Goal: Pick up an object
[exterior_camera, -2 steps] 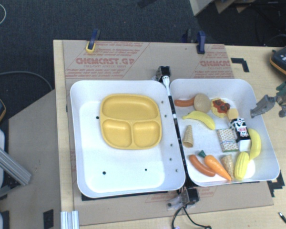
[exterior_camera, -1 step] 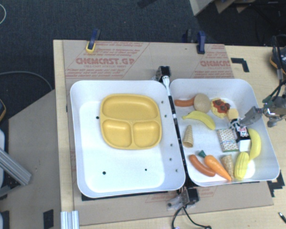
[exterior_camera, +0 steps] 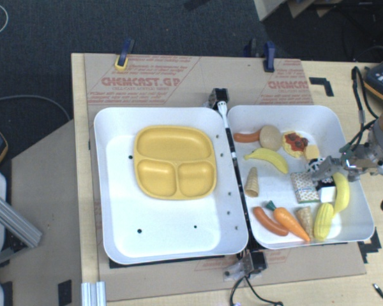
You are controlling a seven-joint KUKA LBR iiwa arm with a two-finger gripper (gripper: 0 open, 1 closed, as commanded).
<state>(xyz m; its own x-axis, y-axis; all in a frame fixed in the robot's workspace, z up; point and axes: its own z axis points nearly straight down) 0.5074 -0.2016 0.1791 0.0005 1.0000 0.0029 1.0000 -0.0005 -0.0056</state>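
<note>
The gripper hovers over a yellow banana-shaped piece, which lies lengthwise just beside and below it.

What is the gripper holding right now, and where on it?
Cannot be told: the gripper sits low in the right bin among the toy food, by a yellow banana.

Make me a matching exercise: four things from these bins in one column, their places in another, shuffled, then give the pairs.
Things:
1. yellow tray
2. carrot
3. hot dog
4. corn cob

Places:
A. right bin, far left corner
B. left bin
C. right bin, near right corner
D. right bin, near edge, beside a sausage

Pairs: 1-B, 2-D, 3-A, 4-C
</note>
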